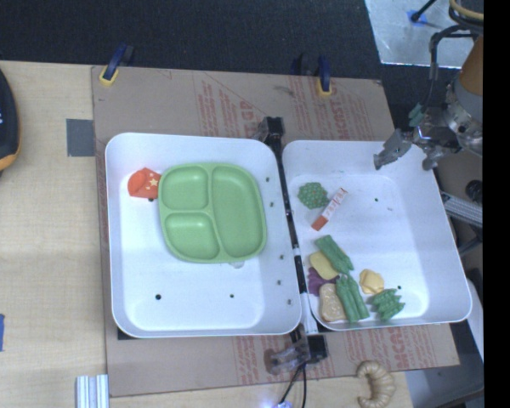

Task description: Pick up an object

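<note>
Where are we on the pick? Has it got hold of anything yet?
Nothing looks picked yet. The end effector hovers at the right bin's upper right rim with nothing between its fingers. The toy food, including the green broccoli piece and the red-tipped white tube, lies in that bin. Left to do: descend on an object, grasp and lift.

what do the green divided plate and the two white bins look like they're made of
Green divided plate: probably moulded plastic, matte, with an even pastel colour and soft rounded compartment walls. Left bin and right bin: probably thin formed plastic, smooth with a slight sheen, rounded corners and rolled rims. Coated metal can't be excluded.
</note>
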Robot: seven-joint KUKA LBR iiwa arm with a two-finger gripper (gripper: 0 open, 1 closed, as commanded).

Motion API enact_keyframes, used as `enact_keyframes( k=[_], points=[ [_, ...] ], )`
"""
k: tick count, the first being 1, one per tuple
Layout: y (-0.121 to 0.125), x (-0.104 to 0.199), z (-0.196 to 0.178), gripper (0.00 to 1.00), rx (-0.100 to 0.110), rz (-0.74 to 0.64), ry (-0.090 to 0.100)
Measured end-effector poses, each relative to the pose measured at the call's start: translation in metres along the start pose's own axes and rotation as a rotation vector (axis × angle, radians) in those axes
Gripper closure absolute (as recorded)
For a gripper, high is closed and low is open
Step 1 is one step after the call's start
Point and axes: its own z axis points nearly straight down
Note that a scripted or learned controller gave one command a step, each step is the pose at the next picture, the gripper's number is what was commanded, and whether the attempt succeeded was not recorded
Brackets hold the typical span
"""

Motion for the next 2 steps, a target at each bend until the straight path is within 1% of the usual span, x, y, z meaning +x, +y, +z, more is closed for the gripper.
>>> enact_keyframes(
  k=[1,2],
  points=[
    [-0.076,0.071,0.084,0.00,0.022,-0.004,0.006],
    [-0.066,0.074,0.158,0.00,0.014,-0.001,0.001]
  ],
)
